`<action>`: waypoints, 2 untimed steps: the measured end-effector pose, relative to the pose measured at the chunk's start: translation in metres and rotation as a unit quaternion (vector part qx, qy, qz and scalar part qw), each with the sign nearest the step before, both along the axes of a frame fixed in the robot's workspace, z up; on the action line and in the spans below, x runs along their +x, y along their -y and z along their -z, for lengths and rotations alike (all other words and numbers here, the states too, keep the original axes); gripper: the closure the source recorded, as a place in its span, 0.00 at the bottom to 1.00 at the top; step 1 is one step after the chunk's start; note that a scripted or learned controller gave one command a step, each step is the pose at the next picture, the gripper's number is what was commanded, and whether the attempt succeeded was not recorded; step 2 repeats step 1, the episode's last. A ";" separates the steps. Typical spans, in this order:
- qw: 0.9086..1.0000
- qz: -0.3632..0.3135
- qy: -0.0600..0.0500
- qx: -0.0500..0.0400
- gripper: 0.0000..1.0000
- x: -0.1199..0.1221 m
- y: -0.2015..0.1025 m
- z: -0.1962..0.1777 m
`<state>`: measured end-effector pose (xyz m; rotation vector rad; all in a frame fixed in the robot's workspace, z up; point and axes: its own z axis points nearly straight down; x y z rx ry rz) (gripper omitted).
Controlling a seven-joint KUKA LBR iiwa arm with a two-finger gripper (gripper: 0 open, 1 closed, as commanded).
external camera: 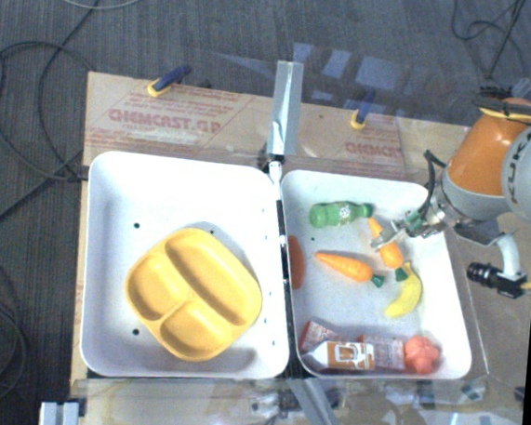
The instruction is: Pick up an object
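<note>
The tool (396,236) sits low in the right bin (453,300) beside a small orange piece (390,254) — whether it pinches, I cannot tell. Centre over the piece — avoid the banana (407,293).

My two bins (101,266) look smooth white plastic, the yellow tray (194,292) glossy plastic, the banana (406,295) and carrot (344,265) shiny, the floor (34,91) rough matt carpet.

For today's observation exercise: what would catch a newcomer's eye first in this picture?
Probably the big yellow divided tray lying alone in the left bin. Next, the bright toy food in the right bin: a carrot, a banana and a green bottle, with the claw above its upper right part.
</note>
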<state>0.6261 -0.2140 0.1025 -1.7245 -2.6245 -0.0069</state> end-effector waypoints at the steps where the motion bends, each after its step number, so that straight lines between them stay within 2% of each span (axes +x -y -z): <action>1: 0.998 0.057 0.000 -0.002 1.00 -0.003 -0.092 -0.127; 2: 0.998 0.057 0.000 -0.002 1.00 -0.003 -0.092 -0.127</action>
